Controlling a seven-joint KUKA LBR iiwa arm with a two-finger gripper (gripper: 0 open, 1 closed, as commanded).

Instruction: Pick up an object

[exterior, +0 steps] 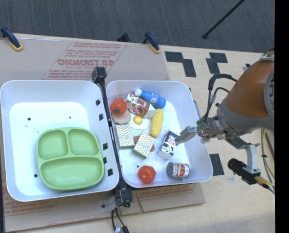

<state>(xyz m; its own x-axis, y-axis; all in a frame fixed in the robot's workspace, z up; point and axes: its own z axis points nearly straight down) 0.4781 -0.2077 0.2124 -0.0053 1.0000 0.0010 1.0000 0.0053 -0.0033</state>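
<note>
dark carpet behind bench (232,198); hand (185,134) over right bin (195,108), grip state unclear.

Left bin (18,106): we see a shallow white bin, touching the right bin (182,95) along one wall.
Plate (69,158): we find a green divided plate with three compartments, lying flat in the left bin's near half.
Cardboard sheet (86,57): we see it under both bins, printed in red.
Clamps: we count two blue ones, at (12,39) and (152,41), on the sheet's far edge.
Black markers (181,62): we note them printed on the bench, right of the sheet.
Carpet (110,8): dark grey, beyond the bench.
</note>
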